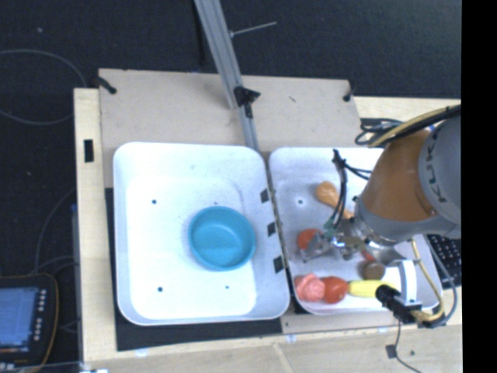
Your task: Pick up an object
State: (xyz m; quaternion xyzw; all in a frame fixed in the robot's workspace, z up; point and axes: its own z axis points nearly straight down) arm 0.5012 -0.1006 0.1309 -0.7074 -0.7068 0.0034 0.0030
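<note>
My gripper [324, 245] reaches down into the right bin [289, 179], low over its middle. A small red object [307, 238] lies right at the gripper's left side, partly hidden by it. Whether it is touched I cannot tell. An orange object [327, 193] lies behind the gripper. Along the front wall sit a pink object [311, 287], a red object [335, 289] and a yellow object [363, 288]. A brown object [373, 270] rests just right of the gripper.
The left bin [140, 177] holds a blue bowl [222, 238] near its middle. A slanted grey metal bar [221, 49] runs from the top down to the gap between the bins. The arm's orange band [396, 181] covers the right bin's right part.
</note>
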